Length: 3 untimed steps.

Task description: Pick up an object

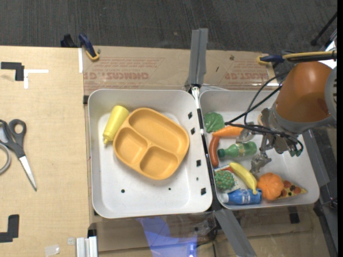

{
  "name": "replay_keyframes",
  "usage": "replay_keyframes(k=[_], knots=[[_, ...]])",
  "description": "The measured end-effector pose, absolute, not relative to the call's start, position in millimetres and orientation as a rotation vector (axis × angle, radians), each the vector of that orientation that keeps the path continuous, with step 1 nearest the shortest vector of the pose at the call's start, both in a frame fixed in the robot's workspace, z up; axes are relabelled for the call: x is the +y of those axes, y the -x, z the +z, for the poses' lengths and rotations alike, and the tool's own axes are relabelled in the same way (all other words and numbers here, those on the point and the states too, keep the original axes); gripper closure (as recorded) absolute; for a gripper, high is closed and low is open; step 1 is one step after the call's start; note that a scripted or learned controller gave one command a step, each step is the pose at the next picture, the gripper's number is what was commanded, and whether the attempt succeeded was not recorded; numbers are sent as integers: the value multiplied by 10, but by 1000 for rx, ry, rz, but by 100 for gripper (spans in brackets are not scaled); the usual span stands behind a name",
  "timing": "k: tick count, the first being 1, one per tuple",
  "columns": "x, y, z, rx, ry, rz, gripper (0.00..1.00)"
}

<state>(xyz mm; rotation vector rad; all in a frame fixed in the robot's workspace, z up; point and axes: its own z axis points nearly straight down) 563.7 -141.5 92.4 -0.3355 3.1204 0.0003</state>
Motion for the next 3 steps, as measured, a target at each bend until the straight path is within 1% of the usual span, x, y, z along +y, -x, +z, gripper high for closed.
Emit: replay_keyframes(k=[1,2,3], knots=[[-1279,-5929,929,3109,410,-1,0],[-1105,-5214,923,3105,454,0,0],[-1218,-5779,928,3094,514,-1,0]])
